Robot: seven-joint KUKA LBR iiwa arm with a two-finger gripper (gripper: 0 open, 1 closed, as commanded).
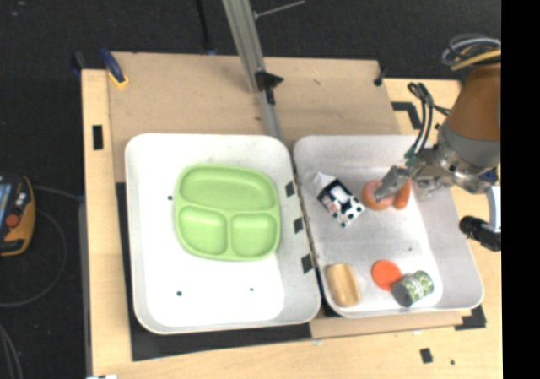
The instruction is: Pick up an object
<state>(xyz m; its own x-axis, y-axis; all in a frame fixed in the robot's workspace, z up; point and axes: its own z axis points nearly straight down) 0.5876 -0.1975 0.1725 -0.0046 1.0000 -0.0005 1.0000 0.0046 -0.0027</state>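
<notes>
Most of the arm (pixel 477 111) is cut off at the right edge, so that only the wrist with the orange band is seen. The fingers of the gripper (pixel 393 187) are seen as one blurred grey shape, and part of the orange object (pixel 377 197) in the right bin (pixel 439 225) is covered by them; whether it is gripped or merely overlapped cannot be told. The label of the small green can (pixel 413 287) is too small to be read. The black-and-white object (pixel 340 201) is too blurred to be identified. The device (pixel 13 217) at the left edge is cut off.
</notes>
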